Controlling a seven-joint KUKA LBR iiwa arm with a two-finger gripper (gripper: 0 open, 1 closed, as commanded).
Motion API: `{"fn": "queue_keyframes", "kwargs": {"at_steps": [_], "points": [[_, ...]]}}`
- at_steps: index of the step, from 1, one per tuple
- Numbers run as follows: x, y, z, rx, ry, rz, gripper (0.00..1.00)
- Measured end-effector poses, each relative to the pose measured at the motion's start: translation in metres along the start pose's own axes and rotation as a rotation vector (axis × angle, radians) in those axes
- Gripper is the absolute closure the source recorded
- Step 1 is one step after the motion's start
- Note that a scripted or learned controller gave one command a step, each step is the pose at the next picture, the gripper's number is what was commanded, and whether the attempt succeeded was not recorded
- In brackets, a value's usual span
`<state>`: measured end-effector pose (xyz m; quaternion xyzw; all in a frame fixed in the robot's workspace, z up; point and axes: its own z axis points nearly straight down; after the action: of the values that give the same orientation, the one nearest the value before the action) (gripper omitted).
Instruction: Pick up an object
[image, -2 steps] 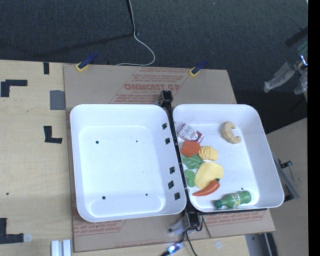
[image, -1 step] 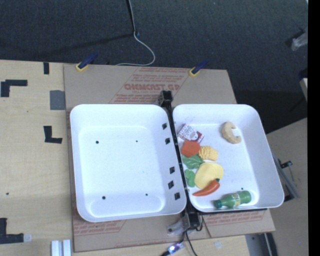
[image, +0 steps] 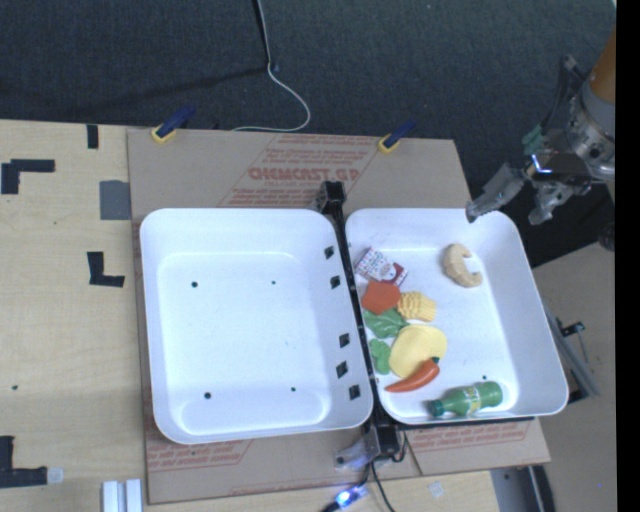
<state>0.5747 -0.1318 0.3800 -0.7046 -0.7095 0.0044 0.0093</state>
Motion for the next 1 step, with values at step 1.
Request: {"fn": "queue_keyframes", "kwargs": {"at_steps": [1], "points": [[-0.0313,0.0132,-0.1638,-0.037,-0.013,0.006,0.00]]}}
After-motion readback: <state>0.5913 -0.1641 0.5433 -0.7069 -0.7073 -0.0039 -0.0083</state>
